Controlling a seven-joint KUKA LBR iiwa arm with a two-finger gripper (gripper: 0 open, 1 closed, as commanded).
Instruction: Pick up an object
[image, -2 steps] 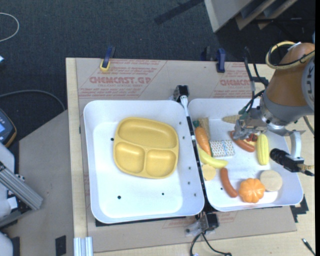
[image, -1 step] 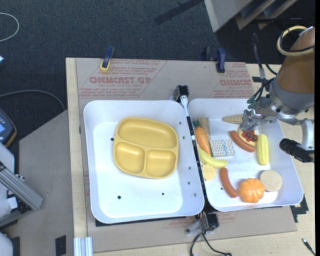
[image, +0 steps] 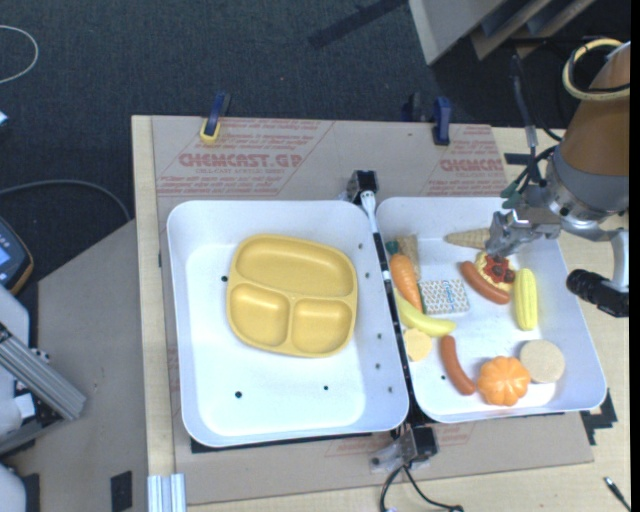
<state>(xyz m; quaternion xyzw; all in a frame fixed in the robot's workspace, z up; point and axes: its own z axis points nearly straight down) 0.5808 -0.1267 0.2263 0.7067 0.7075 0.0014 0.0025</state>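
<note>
Gripper (image: 503, 243) low over right bin (image: 583, 345), finger state cannot tell. Pizza slice (image: 494, 268) directly beneath; hot dog (image: 484, 282) just below-left; corn (image: 525, 298) near.

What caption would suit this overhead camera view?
Robot claw poised over toy food in the right bin, beside a yellow divided plate in the left bin.

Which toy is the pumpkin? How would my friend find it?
Look in the right white bin, the one crowded with toy food. Go to its near edge: the pumpkin sits between a small sausage and a pale round cookie. It's the only round, ridged, bright orange thing.
</note>
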